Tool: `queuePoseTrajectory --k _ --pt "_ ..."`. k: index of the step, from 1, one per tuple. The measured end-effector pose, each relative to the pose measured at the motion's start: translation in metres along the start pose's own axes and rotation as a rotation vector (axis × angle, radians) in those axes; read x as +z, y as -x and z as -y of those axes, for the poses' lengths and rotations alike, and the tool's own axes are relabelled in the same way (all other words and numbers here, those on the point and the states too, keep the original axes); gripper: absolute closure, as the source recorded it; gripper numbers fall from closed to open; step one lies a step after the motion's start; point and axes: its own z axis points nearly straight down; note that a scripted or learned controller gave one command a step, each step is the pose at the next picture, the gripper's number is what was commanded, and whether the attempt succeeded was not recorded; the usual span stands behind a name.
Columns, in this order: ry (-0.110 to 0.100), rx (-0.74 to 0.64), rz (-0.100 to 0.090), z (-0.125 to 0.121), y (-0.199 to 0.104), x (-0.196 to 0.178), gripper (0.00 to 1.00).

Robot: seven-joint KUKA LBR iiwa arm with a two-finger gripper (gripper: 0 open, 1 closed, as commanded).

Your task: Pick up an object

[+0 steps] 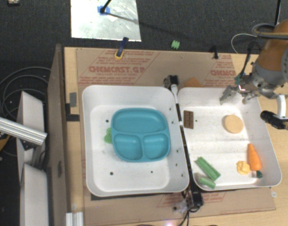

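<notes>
Brown cardboard [134,67] printed CHEMCAST GP, claw [239,93] spread open, holding nothing, above right bin [214,126] rim.

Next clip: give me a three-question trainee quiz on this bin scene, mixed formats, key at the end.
1. True or false: the blue divided tray sits in the left bin.
2. Which item lies nearest the right bin's front right corner? A) brown block B) carrot C) tan round disc
3. Fill in: the tool hovers over the right bin's ____ edge, near the right corner.

Key: 1 true; 2 B; 3 far. The green pieces lie at the right bin's front left, and a yellow item rests beside the carrot.
</notes>
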Motion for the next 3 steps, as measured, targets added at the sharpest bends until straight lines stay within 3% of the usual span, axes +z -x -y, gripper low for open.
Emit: queuePoseTrajectory --k 1,2,3 --pt "-0.009 0.008 -0.001 0.043 0.013 -0.012 0.0" --pt "-0.009 0.005 -0.002 0.047 0.004 0.024 0.0" --pt "-0.003 0.003 0.0 0.023 0.012 -0.002 0.0"
